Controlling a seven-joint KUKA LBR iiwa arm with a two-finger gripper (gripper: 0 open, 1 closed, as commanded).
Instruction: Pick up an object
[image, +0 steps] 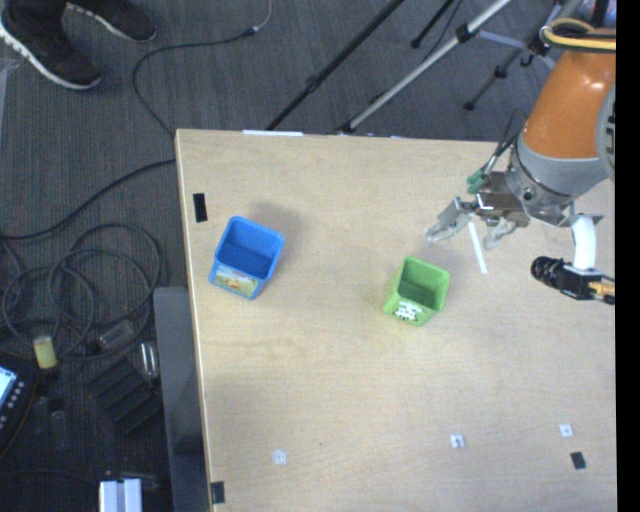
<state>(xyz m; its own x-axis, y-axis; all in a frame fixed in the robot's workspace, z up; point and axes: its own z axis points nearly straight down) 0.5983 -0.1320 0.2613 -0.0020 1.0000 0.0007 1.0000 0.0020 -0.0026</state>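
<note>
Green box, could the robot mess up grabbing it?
The pincer hangs open up and right of the green box, not over it, so it might close on nothing. The box sits loose on the flat bench, so a finger hitting its rim could just push it away.

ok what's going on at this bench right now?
The KUKA arm reaches in from the right. Its gripper hovers over the bench with the fingers spread and nothing between them. The nearest thing is a small green box, just below and to the left of the gripper. A blue box sits further left, well apart. Neither box is touched, so nothing is picked up yet.
</note>
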